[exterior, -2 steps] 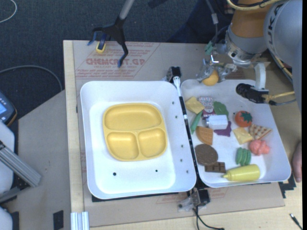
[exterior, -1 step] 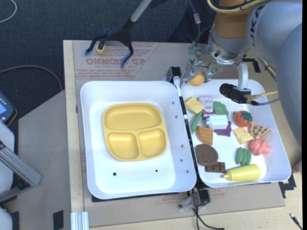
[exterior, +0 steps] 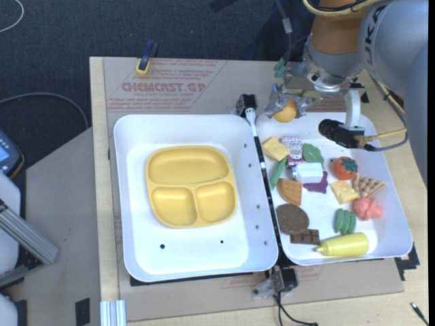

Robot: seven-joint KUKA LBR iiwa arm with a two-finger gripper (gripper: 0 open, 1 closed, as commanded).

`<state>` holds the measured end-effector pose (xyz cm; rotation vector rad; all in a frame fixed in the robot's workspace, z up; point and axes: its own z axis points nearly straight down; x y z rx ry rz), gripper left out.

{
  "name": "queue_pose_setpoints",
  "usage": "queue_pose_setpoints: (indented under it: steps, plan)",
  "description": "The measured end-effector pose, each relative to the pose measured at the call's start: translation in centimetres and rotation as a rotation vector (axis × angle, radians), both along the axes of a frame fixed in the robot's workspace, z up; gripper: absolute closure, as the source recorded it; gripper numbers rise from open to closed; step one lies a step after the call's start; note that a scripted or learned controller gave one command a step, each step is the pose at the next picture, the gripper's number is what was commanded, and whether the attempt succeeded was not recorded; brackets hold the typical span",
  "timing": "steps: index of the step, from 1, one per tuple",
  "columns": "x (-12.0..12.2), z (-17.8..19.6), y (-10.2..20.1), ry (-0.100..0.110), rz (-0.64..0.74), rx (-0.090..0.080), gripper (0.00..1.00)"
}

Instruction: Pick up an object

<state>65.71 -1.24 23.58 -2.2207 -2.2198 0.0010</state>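
1. The gripper (exterior: 287, 106) hangs over the right bin (exterior: 397, 226) at about 11 o'clock from the bin's middle, near the far left corner.
2. Its fingers pinch a small yellow-orange fruit (exterior: 285, 113). The fruit sits between the tips, above the bin's rim area.
3. The grey arm with the orange band enters from 1 o'clock of the frame.
4. The right bin is crowded. A yellow cheese wedge (exterior: 275, 148) lies at 10 o'clock, with a green pod (exterior: 276, 172) just beside the left wall.
5. Near the centre, a white block (exterior: 309, 171) rests on a purple piece (exterior: 318, 184).
6. A red tomato (exterior: 344, 167) is at 2 o'clock, with a waffle piece (exterior: 368, 185) and a pink lump (exterior: 368, 208) toward 3 to 4 o'clock.
7. At 6 o'clock, a yellow squeeze bottle (exterior: 343, 245) lies on its side, with a chocolate bar (exterior: 304, 236) touching its left end.
8. A brown round cookie (exterior: 292, 217) is at 7 o'clock.
9. The left bin (exterior: 129, 155) holds a yellow divided plate (exterior: 192, 185) near its middle, well apart from the gripper.
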Motion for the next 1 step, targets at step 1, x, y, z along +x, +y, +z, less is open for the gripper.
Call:
queue_pose_setpoints:
  steps: [1]
  plan:
    - [0.26,-1.52,-0.95,0.002,-0.001,-0.001,1.0]
